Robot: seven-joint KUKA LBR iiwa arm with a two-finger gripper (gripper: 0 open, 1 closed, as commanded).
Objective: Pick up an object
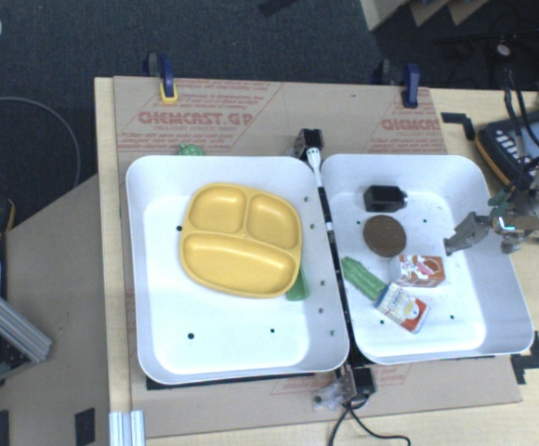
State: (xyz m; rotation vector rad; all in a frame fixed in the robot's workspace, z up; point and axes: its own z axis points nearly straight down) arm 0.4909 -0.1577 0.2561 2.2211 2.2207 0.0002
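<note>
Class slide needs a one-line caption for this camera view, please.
Gripper at the right bin's edge, near brown disc; yellow tray in left bin.

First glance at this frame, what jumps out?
The big yellow divided plate in the left bin grabs the eye first, with something green poking out from under its right edge. Next comes the cluster in the right bin: a small black block, a brown disc, a green tube and two red-and-white packets. The gripper reaches in from the right, above that bin's right side.
</note>
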